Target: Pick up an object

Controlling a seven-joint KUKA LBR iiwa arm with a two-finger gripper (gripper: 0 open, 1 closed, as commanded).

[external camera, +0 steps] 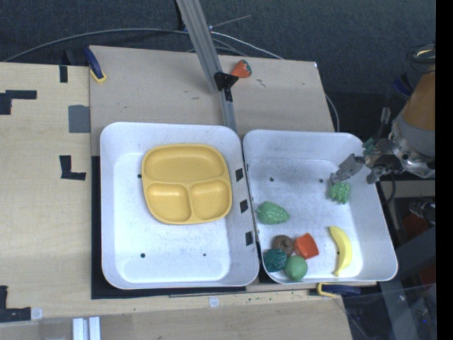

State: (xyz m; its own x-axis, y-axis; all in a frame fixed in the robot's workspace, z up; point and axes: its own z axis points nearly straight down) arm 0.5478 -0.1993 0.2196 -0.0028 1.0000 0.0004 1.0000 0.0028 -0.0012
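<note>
The right bin (pixel 297 151) holds several small toys. A light green leafy piece (pixel 340 191) lies near its right wall. A green ridged piece (pixel 272 212) sits at mid-left. At the front are a brown ring (pixel 283 244), an orange block (pixel 306 246), a teal lump (pixel 275 260), a green ball (pixel 296 267) and a yellow banana (pixel 342 248). My gripper (pixel 361 168) hangs over the bin's right rim, just above and right of the leafy piece. It is open, with nothing between its fingers.
The left bin (pixel 120 261) holds a yellow divided plate (pixel 187 183). A grey pole (pixel 202 34) with an orange-tipped clamp (pixel 241 68) rises behind the bins. The divider between the bins runs down the middle.
</note>
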